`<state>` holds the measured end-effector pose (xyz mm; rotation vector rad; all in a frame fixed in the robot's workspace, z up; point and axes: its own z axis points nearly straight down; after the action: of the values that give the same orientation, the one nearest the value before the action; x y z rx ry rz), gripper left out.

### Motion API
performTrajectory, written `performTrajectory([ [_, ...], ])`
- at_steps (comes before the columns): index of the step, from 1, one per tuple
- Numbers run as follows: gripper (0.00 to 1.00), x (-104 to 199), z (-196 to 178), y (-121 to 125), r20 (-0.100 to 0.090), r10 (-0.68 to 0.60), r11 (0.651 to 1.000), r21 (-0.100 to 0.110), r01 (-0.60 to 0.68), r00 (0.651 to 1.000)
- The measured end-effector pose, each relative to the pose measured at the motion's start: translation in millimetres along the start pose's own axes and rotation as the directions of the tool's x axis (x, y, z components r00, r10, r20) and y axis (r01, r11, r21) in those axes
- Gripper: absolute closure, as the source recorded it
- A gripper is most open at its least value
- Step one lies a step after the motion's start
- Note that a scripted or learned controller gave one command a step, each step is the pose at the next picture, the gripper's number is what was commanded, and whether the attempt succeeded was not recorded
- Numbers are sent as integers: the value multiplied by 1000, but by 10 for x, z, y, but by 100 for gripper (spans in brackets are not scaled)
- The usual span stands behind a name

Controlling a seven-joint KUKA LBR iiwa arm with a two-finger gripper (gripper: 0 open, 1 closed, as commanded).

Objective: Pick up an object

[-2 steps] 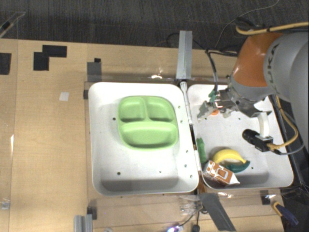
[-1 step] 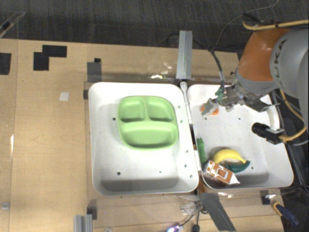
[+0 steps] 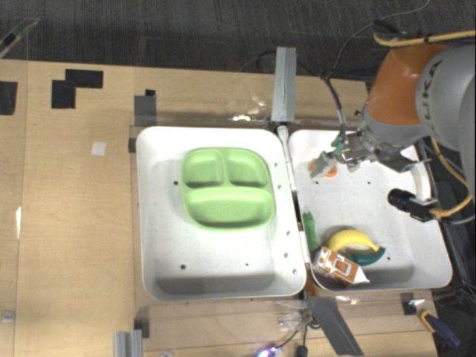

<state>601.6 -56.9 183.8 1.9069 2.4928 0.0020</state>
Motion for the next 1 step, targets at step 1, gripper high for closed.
performTrajectory([
  [1,0,-420,383,307,0,62,998,2,-62,998],
])
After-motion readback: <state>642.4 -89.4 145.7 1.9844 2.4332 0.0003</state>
